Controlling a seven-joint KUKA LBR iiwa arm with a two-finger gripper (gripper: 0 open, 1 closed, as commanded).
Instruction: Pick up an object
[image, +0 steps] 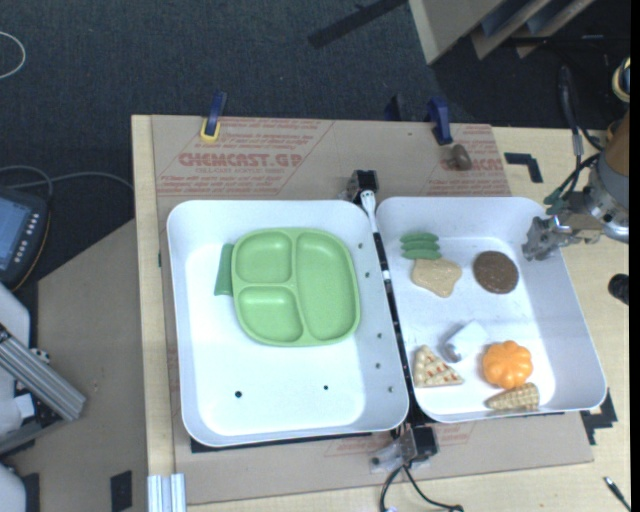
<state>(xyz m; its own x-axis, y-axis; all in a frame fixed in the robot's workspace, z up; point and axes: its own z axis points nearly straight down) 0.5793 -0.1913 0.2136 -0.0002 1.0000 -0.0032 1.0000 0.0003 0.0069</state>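
Nearest, crowded against the front wall of the right bin (585, 330): a waffle cone (513, 398) lying long axis roughly left-to-right, just beside an orange pumpkin (507, 362), with a pizza slice (436, 369) tipped toward the far left; likely to shove or pinch two at once there. Farther back, standing apart: a brown disc (495, 271), round with no long axis, flat enough to slip a shallow grasp. Farthest, at the bin's right rim: the gripper (540, 240), opening impossible to tell, liable to catch the wall on descent.
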